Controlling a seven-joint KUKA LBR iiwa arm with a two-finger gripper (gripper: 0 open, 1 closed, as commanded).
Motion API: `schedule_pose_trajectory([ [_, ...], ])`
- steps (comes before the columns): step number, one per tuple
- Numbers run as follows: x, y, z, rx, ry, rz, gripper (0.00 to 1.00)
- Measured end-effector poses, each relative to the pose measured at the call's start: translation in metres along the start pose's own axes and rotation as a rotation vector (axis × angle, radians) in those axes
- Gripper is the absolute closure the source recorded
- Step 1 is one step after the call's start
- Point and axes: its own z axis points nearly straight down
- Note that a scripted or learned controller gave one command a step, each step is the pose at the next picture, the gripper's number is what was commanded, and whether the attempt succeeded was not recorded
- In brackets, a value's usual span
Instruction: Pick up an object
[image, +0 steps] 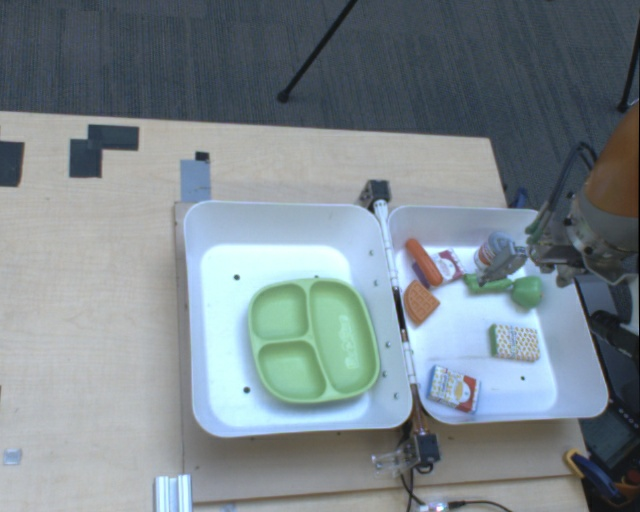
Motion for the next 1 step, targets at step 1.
schedule_pose_trajectory([
  [1, -0.0059, -0.0607, 0.1325, -0.002, -0.002, 0.003, 0.0],
])
